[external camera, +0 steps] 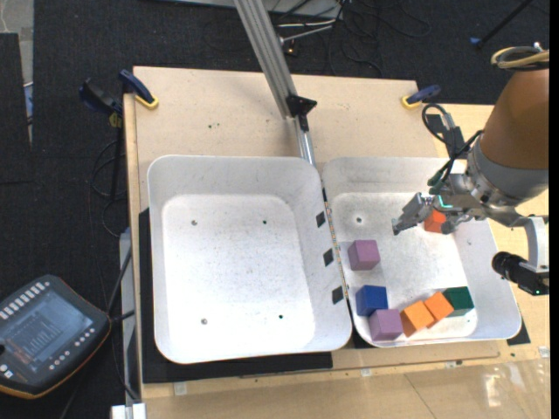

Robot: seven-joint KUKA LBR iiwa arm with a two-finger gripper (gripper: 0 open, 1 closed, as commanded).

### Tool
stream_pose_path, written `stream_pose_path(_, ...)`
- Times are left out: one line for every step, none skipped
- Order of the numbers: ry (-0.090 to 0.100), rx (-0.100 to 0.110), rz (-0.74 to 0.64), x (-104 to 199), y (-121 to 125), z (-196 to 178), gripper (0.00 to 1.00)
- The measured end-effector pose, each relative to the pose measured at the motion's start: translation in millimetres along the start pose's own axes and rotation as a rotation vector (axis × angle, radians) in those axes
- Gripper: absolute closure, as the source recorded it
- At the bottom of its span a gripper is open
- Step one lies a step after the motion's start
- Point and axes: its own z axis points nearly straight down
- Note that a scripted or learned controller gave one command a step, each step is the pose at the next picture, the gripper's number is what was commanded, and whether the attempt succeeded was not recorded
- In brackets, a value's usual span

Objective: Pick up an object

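1. The hand (pixel 417 215) hung over the upper part of the right bin (pixel 489 321), reaching in from the right side of the desk (pixel 218 116); whether it was open or closed could not be told from this slanted view
2. An orange block (pixel 434 223) lay just beside the hand, partly hidden by it, and nothing showed clearly between the gripping parts, so no hold could be claimed
3. The other candidates sat lower in the same bin: a purple cube (pixel 364 253) standing alone, then a blue cube (pixel 371 298), a second purple cube (pixel 386 324), an orange cube (pixel 418 313) and a green cube (pixel 458 300) crowded along the near wall
4. The left bin (pixel 175 260) held none of them
5. To do the step well, the arm would probably do best to centre squarely over one block, the nearby orange one or the isolated purple cube, since the clustered ones touched and left little room
6. It should likely descend straight and close evenly
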Motion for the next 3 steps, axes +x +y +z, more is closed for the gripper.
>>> stream_pose_path(0.001,0.006,0.001,1.0,1.4,64.1,0.00)
stream_pose_path(0.001,0.000,0.002,3.7,0.3,125.1,0.00)
stream_pose_path(-0.001,-0.019,-0.003,3.7,6.5,133.2,0.00)
